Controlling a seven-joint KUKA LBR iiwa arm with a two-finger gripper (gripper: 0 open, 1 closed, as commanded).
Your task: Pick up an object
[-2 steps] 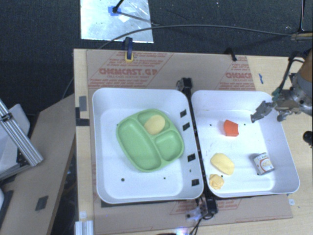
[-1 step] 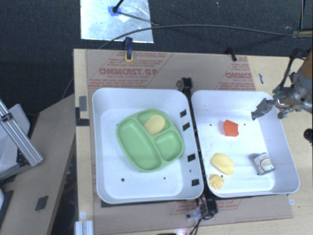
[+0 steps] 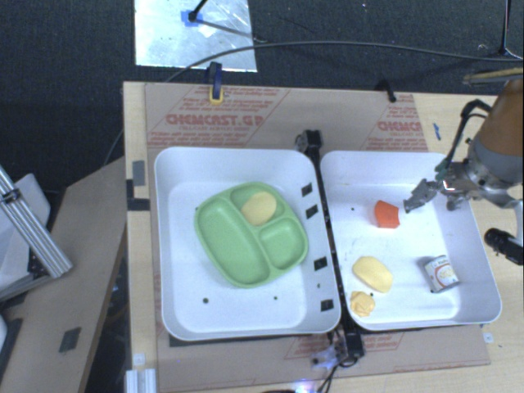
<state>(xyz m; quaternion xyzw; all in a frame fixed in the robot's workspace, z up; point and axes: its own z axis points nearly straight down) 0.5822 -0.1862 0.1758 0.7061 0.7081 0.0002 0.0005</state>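
Observation:
The right bin (image 3: 471,244) holds an orange-red block (image 3: 386,214), a yellow rounded object (image 3: 372,273), a smaller yellow piece (image 3: 362,303) at the front wall and a small grey-white can (image 3: 440,273). My gripper (image 3: 432,201) hangs over the back right of this bin, just right of the orange-red block and apart from it. Its two fingers stand spread, open, with nothing between them.
The left bin (image 3: 176,219) holds a green divided plate (image 3: 246,244) with a pale yellow object (image 3: 260,208) in its back compartment. A black divider with clips (image 3: 321,219) runs between the bins. Bare white floor lies around the can and block.

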